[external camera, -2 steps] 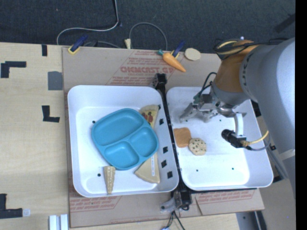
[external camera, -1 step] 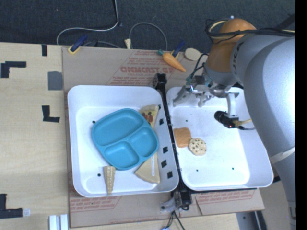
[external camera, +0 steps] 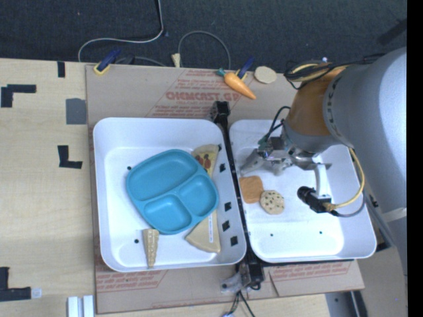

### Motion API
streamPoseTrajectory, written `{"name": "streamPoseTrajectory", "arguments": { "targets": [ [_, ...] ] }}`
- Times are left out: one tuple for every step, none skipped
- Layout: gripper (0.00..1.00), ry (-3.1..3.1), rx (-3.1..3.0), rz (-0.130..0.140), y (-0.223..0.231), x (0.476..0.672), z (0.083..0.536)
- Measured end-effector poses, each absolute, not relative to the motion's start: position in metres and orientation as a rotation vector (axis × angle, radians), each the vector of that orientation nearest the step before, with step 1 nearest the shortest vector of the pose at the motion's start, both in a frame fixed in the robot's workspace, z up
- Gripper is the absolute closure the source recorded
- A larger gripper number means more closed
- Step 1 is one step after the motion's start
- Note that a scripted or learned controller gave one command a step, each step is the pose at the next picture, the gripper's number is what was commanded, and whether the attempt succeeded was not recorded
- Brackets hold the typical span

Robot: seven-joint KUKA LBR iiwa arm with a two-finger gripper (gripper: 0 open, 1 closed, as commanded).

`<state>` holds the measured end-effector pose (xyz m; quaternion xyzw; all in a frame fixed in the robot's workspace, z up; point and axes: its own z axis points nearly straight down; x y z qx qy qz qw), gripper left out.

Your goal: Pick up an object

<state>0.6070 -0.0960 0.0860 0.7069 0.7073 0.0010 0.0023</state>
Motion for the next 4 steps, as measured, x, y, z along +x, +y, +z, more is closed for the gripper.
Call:
{"name": "streamPoseTrajectory", "arguments": {
  "targets": [
    [0.00, 2.214, 2.219, 0.009, -0.143, 0.555, 0.088],
    [0.00, 2.214, 2.214, 0.008, -0.094, 0.488, 0.088],
    [0.00, 2.210, 2.218, 0.005, -0.147, 0.485, 0.198],
    [0.00, 2.234, 2.224, -0.008, -0.095, 0.499, 0.092]
  ]
}}
